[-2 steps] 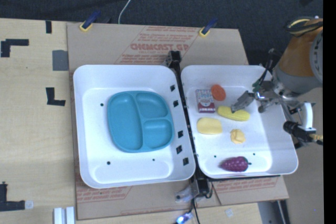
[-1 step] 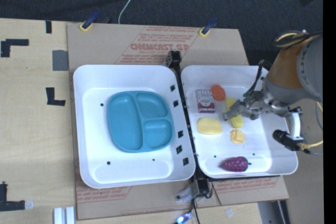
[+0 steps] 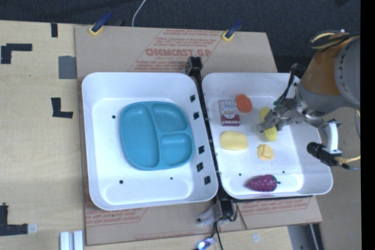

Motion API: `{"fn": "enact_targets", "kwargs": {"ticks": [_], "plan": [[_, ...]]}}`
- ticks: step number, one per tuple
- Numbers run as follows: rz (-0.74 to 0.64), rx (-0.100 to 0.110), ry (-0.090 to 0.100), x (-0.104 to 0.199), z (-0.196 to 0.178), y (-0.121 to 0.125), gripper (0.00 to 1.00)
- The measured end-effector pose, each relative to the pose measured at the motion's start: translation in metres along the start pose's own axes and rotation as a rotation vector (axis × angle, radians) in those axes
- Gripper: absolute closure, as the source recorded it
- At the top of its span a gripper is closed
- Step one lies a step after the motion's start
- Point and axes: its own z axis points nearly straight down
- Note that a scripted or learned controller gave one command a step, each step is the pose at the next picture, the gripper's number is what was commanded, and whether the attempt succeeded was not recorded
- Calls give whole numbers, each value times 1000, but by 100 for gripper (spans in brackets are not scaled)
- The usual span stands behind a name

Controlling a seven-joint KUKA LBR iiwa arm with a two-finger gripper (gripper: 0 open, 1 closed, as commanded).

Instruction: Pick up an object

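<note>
Corn [image 3: 269, 133], a small yellow piece, looks like the target: it lies in the right bin [image 3: 313, 184], toward 3 o'clock from bin centre, directly under the gripper [image 3: 270, 122], whose tips sit at or just above it. Grip state: cannot tell, since the metal at the tip blurs into the yellow, so no claim that anything is held. Near to far across the right bin: a purple piece [image 3: 262, 183] by the front wall at 6 o'clock; a yellow-orange chunk [image 3: 265, 152] just past it, close beside the corn at its 7 o'clock; a lemon [image 3: 234, 140] left of centre at 9 o'clock; a red-labelled packet [image 3: 229, 112] beyond that; an orange ball [image 3: 244, 103] touching or just beside the packet, toward 12 o'clock. Another sliver of yellow [image 3: 265, 112] shows behind the gripper; cannot tell whether it is part of the corn or a separate item. The left bin [image 3: 99, 184] holds a blue divided tray [image 3: 157, 134], well apart from the work. Judgement: approach or early grasp, lift not yet made. Risks: the corn is small and probably rounded, so an off-centre close could squirt it sideways; the chunk sits close enough that a finger may land on it or nudge it; descending too far would drive the tips into the bin floor; closing short would bring the arm up with nothing.
</note>
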Motion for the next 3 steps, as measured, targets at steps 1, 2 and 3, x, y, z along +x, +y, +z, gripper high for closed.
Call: {"fn": "enact_targets", "kwargs": {"ticks": [1,2,3], "plan": [[2,-4,-1,-9,-51,6,100],[0,-7,-1,-4,-108,16,100],[1,-6,-1,-3,-156,8,100]]}}
